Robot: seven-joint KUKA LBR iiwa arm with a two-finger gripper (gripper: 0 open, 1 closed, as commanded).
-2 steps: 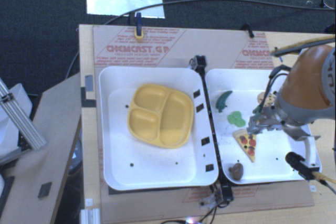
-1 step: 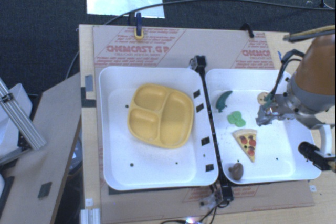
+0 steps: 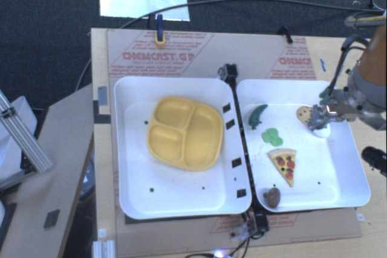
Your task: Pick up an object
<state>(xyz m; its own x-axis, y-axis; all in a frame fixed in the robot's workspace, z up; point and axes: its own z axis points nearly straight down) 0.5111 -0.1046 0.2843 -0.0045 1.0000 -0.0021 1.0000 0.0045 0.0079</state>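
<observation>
Cookie (image 3: 304, 113): right bin (image 3: 347, 190), far side, touching gripper (image 3: 319, 122) on its left | gripper low over bin floor, open or shut: cannot tell, nothing seen held | pepper (image 3: 257, 115), green blob (image 3: 272, 137), pizza (image 3: 284, 165) further left; pizza points to near rim | left bin (image 3: 130, 148) bears yellow plate (image 3: 185, 132) | floor flat, room ample.

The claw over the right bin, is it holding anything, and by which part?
It cannot be told. The claw sits low at a tan cookie-like piece in the right bin, with no clear hold.
</observation>
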